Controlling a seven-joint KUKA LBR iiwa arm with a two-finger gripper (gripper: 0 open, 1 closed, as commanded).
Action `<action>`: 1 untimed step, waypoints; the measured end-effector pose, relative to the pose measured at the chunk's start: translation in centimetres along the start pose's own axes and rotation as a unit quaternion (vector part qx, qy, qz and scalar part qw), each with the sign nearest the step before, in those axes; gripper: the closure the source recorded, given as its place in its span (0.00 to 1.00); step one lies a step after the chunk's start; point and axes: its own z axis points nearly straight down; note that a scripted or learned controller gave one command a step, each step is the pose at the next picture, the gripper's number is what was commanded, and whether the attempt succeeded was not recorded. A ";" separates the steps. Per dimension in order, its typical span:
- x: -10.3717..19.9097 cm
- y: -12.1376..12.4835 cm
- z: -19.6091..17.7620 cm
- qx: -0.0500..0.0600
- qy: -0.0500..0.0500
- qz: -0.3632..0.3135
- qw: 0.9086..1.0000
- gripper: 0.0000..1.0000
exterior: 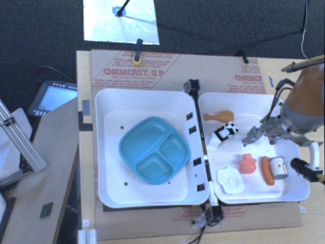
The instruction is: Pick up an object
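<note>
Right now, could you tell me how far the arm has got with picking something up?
Nothing looks lifted yet. The grey two-finger gripper hovers low in the right white bin, with nothing visibly between its fingers. The black-and-white toy, pink toy, orange sausage, tan drumstick and white fried egg all lie there. Grasping and lifting remain.

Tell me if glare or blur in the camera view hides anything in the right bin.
Camera view: soft overall, lighting even, the white right bin bright but not blown out; the fried egg toy nearly blends into it; the claw looks grey and smeared; strongest glare sits on the shiny sheet beyond the bench.
</note>
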 end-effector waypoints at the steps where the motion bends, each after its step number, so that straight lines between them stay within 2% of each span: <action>1: 0.1 0.0 5.5 -0.001 0.000 0.000 1.000 0.00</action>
